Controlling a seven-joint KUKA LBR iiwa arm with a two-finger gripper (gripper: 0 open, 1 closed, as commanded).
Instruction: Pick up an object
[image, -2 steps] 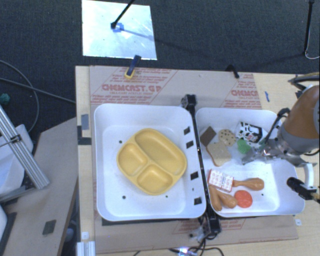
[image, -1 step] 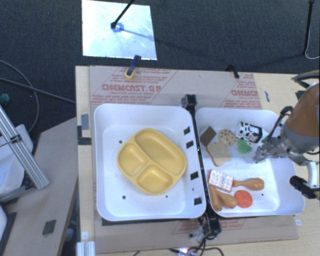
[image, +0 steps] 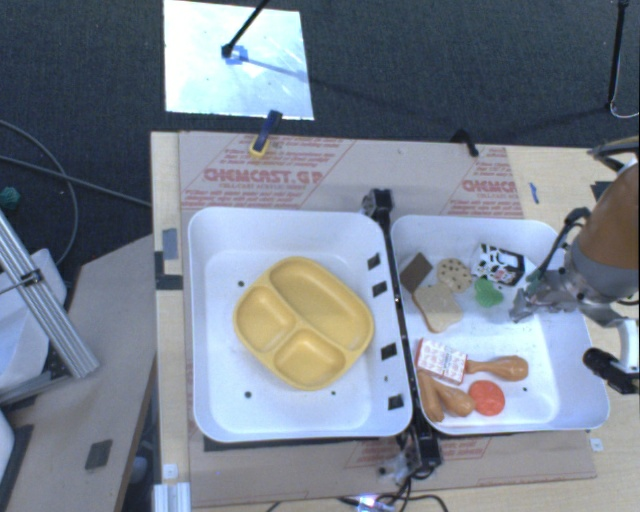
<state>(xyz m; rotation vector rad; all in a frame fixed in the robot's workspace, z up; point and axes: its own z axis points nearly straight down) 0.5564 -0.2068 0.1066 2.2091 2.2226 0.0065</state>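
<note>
Bench: cardboard sheet printed in red lettering, bearing both bins; its far corners are partly cut off by dark floor.
Left bin: shallow white bin, well to the left of the fingers, holding the yellow tray.
Right bin: shallow white bin under the gripper; its right wall is partly hidden by the arm.
Arm: grey with an orange band, entering from the right and cut off by the picture's edge, so most of it is unseen.
Yellow tray: three-compartment plate, lying flat and turned at a slant, far left of the fingers.
Gripper: low over the right bin's middle-right; small and blurred, so I cannot tell whether the fingers are spread or closed, nor whether anything sits between them.
Drumstick: long axis roughly left to right, thick end pointing right, below and left of the fingers.
Bread slice: pale toast shape, left of the fingers.
Black-and-white item: patterned, hard to identify, just above and left of the fingers.
Red-and-white packet: touching the drumstick's thin end.
Brown square: far left of the fingers.
Orange disc: below the drumstick.
Cookie: beside the brown square.
Green piece: just left of the fingers, apparently apart from them.
</note>
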